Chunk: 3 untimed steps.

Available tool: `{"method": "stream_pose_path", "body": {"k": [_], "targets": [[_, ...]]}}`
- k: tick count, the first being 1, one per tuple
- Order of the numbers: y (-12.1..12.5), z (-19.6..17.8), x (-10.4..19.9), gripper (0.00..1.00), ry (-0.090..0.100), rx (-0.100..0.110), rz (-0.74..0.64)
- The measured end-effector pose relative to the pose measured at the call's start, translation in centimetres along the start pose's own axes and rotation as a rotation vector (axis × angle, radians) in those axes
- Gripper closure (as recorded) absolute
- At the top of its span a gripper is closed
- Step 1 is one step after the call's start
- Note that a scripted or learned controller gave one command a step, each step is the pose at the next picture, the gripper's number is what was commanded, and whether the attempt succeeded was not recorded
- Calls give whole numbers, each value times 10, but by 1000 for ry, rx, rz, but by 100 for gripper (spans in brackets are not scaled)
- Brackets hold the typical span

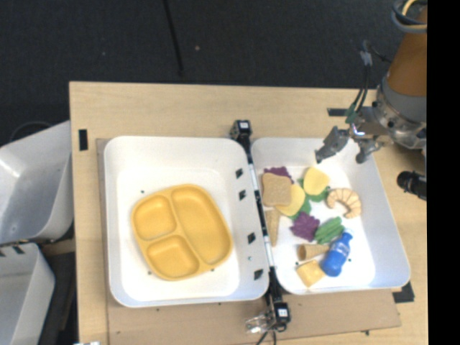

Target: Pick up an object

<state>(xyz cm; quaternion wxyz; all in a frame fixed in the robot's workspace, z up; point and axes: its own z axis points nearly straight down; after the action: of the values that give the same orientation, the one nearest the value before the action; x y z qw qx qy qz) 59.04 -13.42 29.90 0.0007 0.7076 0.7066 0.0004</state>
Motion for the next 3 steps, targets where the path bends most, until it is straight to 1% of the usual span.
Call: {"method": "stream_pose_path", "body": {"k": [1,2,3], "targets": [[1,-11,-1,100,-1,-3,-1],[-41,-108,12,100,-2,-11,-5],[-26,91,44,100,3,16,-4]]}}
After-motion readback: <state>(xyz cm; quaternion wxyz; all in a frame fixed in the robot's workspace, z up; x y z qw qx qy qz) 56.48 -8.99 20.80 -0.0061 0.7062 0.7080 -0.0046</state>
